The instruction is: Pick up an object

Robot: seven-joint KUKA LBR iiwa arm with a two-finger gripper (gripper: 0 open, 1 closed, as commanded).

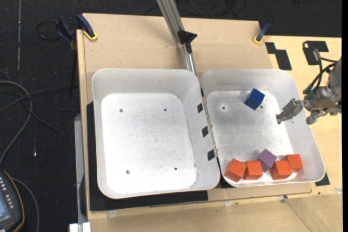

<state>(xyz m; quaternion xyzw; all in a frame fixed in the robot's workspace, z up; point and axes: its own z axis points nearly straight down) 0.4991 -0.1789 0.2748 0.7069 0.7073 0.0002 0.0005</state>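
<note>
In the right bin a blue cube lies near the far wall. Several orange blocks line the near wall, with a purple cube among them. My gripper hangs over the right bin's right side, to the right of the blue cube and apart from it. Its fingers stand apart, open, with nothing between them.
The left bin lies beside the right one, with a row of dark clips along the shared rim. A slanted metal pole rises from behind the bins. Cables lie on the dark floor to the left.
</note>
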